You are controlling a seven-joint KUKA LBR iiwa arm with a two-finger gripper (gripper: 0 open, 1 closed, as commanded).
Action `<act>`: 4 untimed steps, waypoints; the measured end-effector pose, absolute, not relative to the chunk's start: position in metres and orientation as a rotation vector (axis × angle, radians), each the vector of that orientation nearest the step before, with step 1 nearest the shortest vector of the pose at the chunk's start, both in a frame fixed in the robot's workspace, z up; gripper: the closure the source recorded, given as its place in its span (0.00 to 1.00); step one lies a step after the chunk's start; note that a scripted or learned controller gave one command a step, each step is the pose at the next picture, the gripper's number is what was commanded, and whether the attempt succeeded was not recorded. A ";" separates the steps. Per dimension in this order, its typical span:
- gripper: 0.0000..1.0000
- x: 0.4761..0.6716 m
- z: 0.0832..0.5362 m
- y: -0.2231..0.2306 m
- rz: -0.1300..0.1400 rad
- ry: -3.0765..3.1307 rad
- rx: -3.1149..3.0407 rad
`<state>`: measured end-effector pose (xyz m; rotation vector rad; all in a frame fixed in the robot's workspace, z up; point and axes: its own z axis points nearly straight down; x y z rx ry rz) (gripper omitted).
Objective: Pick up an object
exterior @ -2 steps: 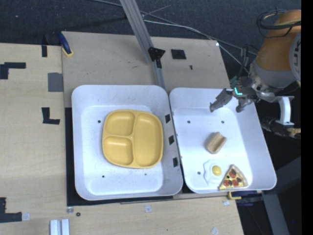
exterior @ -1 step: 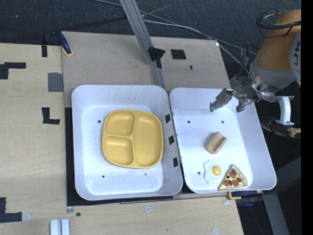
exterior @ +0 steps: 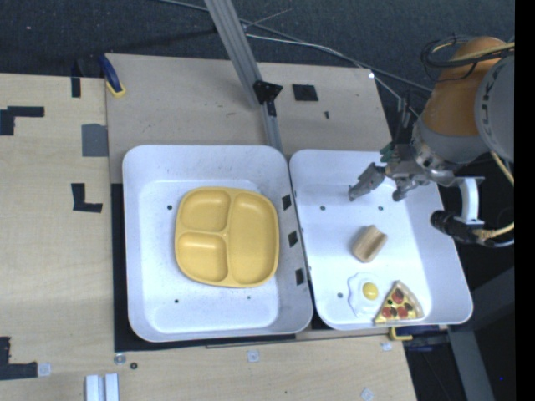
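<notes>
Step in hand looks like the approach: tool [exterior: 384,187] hangs over the far part of the right bin [exterior: 330,170], fingers spread apart, nothing between them

Candidates all sit in the right bin, nearer the camera than the tool:
- bread roll [exterior: 368,243], mid-bin, just near of the tool, well apart from the walls
- fried egg [exterior: 364,293], near end, flat on the floor
- pizza slice [exterior: 398,303], near right corner, touching or almost touching the egg, close to the rim

Left bin [exterior: 142,190] holds a yellow divided plate [exterior: 226,236], middle of the bin

My read: roll is the best target, chunky and isolated. Next move calls for shifting the tool nearer over the roll, lining the fingers across its short side, then descending. Egg and pizza look too flat to pinch reliably
</notes>
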<state>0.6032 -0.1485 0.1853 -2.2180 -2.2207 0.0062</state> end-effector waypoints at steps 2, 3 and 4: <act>0.00 0.602 0.084 -0.137 0.002 -2.225 -2.221; 1.00 0.604 0.098 -0.138 -0.001 -2.229 -2.225; 1.00 0.604 0.161 -0.137 -0.004 -2.226 -2.222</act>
